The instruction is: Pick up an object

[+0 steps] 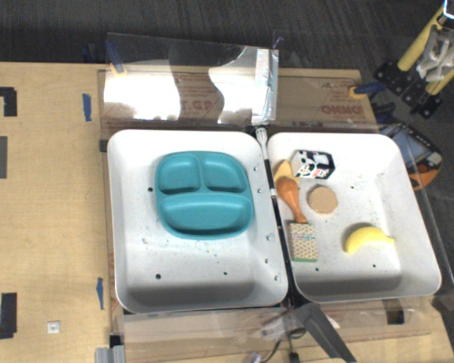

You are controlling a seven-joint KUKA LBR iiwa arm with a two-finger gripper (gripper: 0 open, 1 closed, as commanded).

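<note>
I see the left bin (pixel 129 271) at centre frame holding a teal divided tray (pixel 204 193). In the right bin (pixel 408 263), left to right: a patterned card (pixel 303 242), a wooden spoon (pixel 289 191), a black-and-white item (pixel 314 164), a tan disc (pixel 322 200), a yellow banana (pixel 367 238). Claw state: I cannot tell.

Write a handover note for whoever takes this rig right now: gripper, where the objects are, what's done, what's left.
Gripper: can't judge its state from this view.
Left bin: teal tray, flat, near the middle.
Right bin: banana lower right; tan disc centre; wooden spoon and a small packet along the left wall; black-and-white item at the top.
Done: nothing lifted; everything lies in the bins.
Left: pick one object. The banana looks easiest, lying apart from the rest.
</note>
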